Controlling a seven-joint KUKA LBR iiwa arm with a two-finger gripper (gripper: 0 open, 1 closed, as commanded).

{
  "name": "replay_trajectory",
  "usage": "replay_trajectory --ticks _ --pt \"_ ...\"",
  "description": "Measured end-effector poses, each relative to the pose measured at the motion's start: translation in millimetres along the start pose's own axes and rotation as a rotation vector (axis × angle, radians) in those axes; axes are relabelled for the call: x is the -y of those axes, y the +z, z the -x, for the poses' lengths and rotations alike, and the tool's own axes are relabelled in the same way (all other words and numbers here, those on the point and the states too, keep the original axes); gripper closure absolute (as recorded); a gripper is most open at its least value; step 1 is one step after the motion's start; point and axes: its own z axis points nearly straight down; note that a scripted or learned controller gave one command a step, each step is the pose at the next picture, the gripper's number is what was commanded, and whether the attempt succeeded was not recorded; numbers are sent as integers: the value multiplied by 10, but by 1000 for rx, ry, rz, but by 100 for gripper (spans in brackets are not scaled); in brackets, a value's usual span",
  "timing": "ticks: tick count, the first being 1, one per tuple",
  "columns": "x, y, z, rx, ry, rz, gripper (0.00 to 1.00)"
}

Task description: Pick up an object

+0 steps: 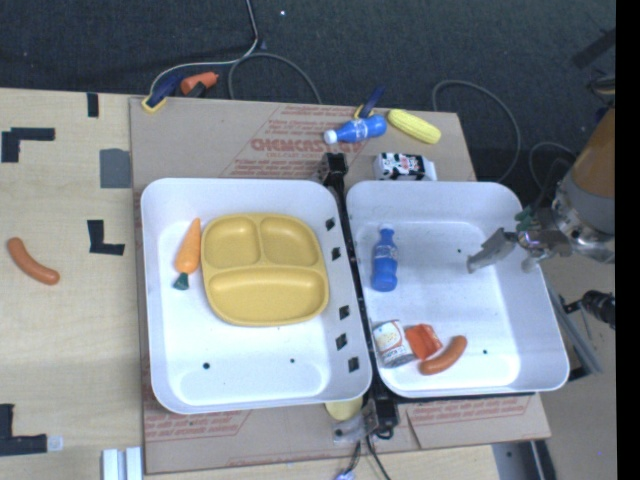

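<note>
Grey metal gripper [492, 251] hovering over right bin [500, 203], finger state impossible to tell. Smooth blue plastic bottle [384, 259] left; glossy sausage [442, 355] near.

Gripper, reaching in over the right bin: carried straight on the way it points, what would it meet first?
Probably the blue bottle, lying leftward past the gripper in the right bin; height is unclear, so it might pass above.
</note>
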Motion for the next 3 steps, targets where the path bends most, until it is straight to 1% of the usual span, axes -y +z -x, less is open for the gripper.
replay_trajectory --ticks 1,2,3 --pt "244 1295 -945 2 -5 2 0" --pt "-712 554 -950 2 -5 11 0" --pt "-19 1266 -1045 2 0 3 0"
